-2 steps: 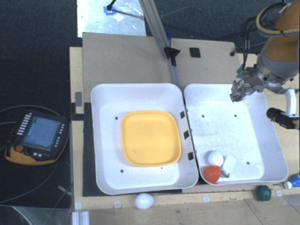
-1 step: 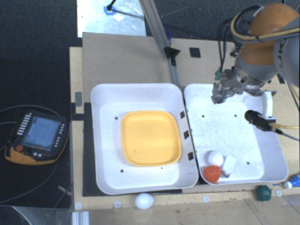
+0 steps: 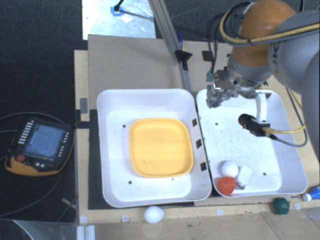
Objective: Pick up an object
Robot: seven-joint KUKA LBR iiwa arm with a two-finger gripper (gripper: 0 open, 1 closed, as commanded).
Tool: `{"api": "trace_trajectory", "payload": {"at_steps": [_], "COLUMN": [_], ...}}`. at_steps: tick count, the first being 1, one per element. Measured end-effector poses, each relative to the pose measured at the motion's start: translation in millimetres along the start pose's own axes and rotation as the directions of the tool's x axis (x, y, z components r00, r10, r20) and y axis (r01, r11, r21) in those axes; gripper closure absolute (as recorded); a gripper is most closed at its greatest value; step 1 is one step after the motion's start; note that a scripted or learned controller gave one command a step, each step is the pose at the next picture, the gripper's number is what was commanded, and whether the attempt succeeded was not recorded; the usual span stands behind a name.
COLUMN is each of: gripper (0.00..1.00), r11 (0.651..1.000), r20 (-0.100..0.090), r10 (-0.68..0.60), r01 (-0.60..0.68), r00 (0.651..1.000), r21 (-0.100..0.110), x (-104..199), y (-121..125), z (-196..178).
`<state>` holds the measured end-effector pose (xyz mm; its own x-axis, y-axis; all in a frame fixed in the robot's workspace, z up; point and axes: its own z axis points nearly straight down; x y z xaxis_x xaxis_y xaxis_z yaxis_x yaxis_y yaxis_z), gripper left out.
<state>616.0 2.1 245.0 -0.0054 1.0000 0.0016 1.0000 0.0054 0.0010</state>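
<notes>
Left bin [image 3: 112,184]: I see a yellow plate [image 3: 161,147] at its centre.
Right bin [image 3: 290,176]: white ball [image 3: 230,168], red ball [image 3: 226,185], white block [image 3: 245,174] — near-left corner.
Gripper [image 3: 214,95]: far-left corner, grip state I can't tell — approach step; next, cross toward the cluster.

Both bins [image 3: 112,134] look like smooth white plastic with a slight sheen. The yellow plate [image 3: 161,147] is matt plastic. The desk [image 3: 132,61] is dull brown board, like cardboard or wood. The arm [image 3: 295,44] has smooth grey casing and a glossy orange band [image 3: 262,21]. The red ball [image 3: 226,185] shines a little.
</notes>
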Motion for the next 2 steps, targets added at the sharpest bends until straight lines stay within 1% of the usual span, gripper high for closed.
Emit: {"api": "trace_trajectory", "payload": {"at_steps": [1,2], "gripper": [1.00,1.00], "r11": [1.000,1.000], "r20": [0.001,0.000], "r10": [0.002,0.002], "r01": [-0.002,-0.002], "r00": [1.000,1.000], "r21": [0.001,0.000], "x": [51,94], "y": [-7,-5], "z": [14,11]}}
